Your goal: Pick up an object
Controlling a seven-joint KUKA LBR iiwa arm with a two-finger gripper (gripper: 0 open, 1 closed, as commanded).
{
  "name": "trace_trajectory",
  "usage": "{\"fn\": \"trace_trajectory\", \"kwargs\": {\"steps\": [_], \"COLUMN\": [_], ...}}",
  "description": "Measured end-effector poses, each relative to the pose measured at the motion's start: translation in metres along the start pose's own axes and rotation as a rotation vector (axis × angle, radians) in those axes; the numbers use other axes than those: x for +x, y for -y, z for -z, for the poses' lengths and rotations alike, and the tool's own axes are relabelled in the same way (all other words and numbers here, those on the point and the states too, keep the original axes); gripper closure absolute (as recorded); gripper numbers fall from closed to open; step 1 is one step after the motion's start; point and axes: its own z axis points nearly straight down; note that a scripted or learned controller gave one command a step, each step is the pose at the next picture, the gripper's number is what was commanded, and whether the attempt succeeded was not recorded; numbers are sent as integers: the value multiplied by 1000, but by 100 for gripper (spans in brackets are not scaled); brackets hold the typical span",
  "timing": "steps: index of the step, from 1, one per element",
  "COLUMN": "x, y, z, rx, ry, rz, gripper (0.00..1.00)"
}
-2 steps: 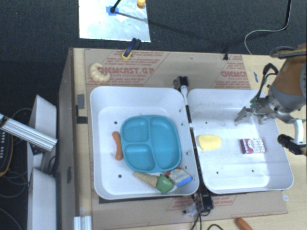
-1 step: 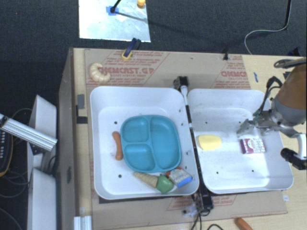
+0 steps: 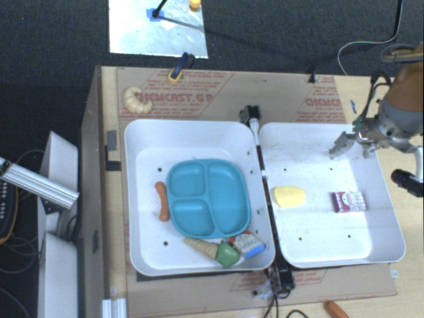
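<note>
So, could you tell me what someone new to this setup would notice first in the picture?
Probably the blue divided tray filling much of the left bin, with a sausage lying at its left edge. Next, the right bin holds a pale yellow object and a small maroon-and-white packet, lying apart. The gripper hangs over that bin's far right corner.

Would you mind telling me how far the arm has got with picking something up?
Nothing looks picked yet. The gripper hangs over the far right part of the right bin with nothing visible between its fingers. The yellow object and the small packet lie on that bin's floor, apart from it. Left to do: choose one, descend, close on it and lift.
</note>
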Motion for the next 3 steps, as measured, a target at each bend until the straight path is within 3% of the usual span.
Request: {"fn": "trace_trajectory", "kwargs": {"steps": [1, 2, 3], "x": [0, 0, 11], "y": [58, -40, 8], "z": [-74, 10, -32], "rx": [5, -1, 5], "ry": [-2, 0, -2], "rz": [-3, 1, -2], "gripper": [0, 0, 0]}}
